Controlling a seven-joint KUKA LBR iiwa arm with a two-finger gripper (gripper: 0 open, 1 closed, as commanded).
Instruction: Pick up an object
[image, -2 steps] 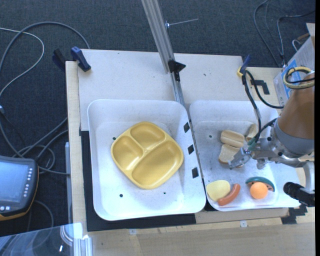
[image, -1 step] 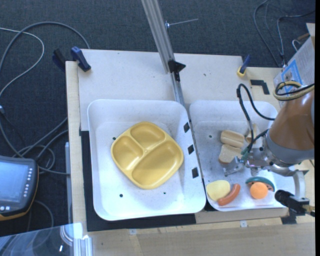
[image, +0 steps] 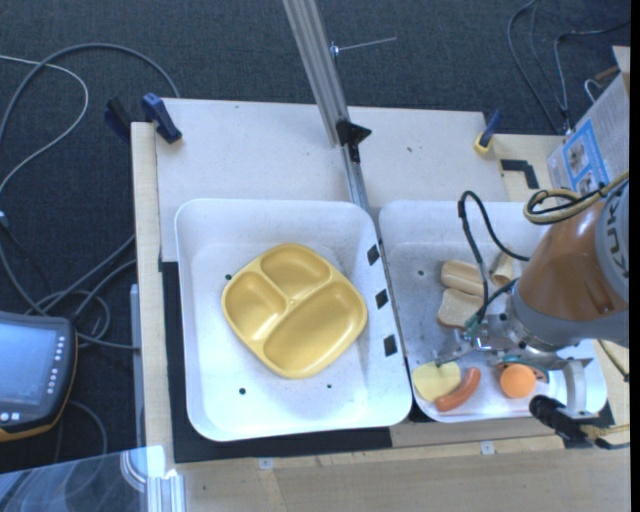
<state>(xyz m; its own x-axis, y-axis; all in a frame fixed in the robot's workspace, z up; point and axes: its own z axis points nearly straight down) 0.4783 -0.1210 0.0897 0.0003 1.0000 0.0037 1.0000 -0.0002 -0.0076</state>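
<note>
The arm (image: 575, 270) is reaching in from the right and hanging low over the near end of the right bin (image: 420, 225). The gripper (image: 478, 342) is sitting just above the cluster of objects there; whether it is released or clenched cannot be told from this angle.

Nearest the camera, a yellow slice (image: 436, 380), a red sausage-shaped piece (image: 458, 391) and an orange ball (image: 517, 381) are all lying on the bin floor. Just behind them, two tan bread-like pieces (image: 458, 290) are also resting in the bin.

Judgement: the approach is looking done, but nothing is showing as lifted, so grasp and lift are remaining.

Farther left, a yellow divided plate (image: 293, 310) is lying flat in the left bin (image: 200, 230).
</note>
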